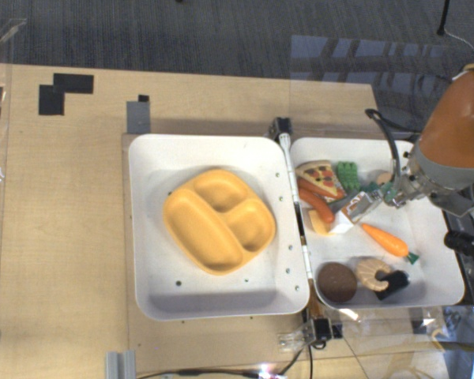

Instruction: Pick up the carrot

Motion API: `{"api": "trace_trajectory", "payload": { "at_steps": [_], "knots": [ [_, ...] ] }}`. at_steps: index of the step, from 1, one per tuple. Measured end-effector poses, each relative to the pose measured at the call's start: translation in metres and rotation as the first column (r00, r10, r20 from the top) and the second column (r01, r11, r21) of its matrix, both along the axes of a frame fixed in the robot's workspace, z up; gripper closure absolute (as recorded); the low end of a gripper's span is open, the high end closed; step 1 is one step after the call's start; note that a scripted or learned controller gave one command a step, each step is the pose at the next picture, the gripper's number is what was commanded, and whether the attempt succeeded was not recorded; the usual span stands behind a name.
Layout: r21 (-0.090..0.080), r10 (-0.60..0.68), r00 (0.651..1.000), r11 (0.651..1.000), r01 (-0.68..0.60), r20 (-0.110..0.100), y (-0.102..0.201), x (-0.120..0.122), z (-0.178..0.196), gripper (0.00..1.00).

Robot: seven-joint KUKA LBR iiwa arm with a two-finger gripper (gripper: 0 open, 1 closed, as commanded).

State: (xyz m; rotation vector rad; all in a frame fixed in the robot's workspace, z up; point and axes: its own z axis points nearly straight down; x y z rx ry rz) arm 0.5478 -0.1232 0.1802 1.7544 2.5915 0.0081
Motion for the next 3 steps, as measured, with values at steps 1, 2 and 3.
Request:
{"api": "trace_trajectory", "payload": {
  "at_steps": [1,2,3],
  "knots": [
    [0.0,-0.022,1.0,1.0,0.022,0.002,-0.021,-0.017,-0.091,0.0],
    [0.002,-0.122,0.992,0.992,0.122,0.005,-0.01,-0.051,-0.091,0.0],
    [-0.004,0.187,0.982,0.982,-0.187,0.006,-0.015,-0.054,-0.09,0.0]
  ]
}}
